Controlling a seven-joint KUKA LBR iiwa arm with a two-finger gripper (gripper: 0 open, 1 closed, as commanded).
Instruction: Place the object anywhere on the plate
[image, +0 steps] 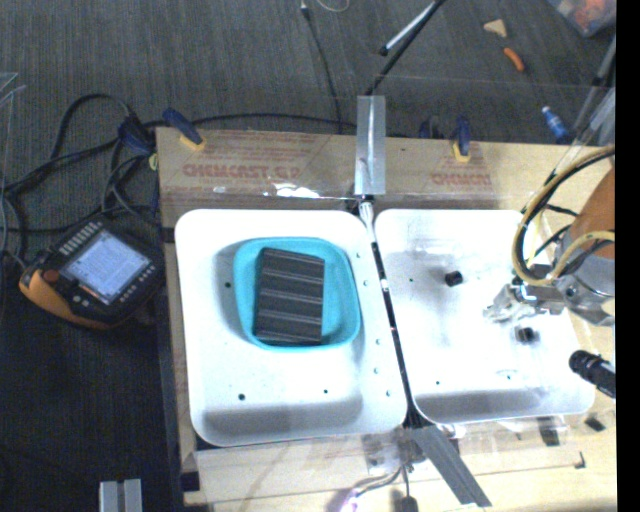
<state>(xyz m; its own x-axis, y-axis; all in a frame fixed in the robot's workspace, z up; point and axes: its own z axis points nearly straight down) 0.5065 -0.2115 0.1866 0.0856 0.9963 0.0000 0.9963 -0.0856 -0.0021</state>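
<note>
A blue plate (343, 300) lies in the left white bin (290, 400). A dark grey ridged block (290, 295) rests flat on the middle of the plate, its long side running front to back. My gripper (515, 315) hangs low over the right part of the right white bin (470, 390), far from the plate and apart from the block. Nothing shows in its grasp. A small black piece (453, 278) sits on the right bin's floor, a little left of and behind the gripper.
The arm's wrist, with yellow and black cables (540, 225), comes in from the right edge. A metal divider (370, 150) stands behind the seam between the bins. A control pendant (95, 272) lies on the floor to the left.
</note>
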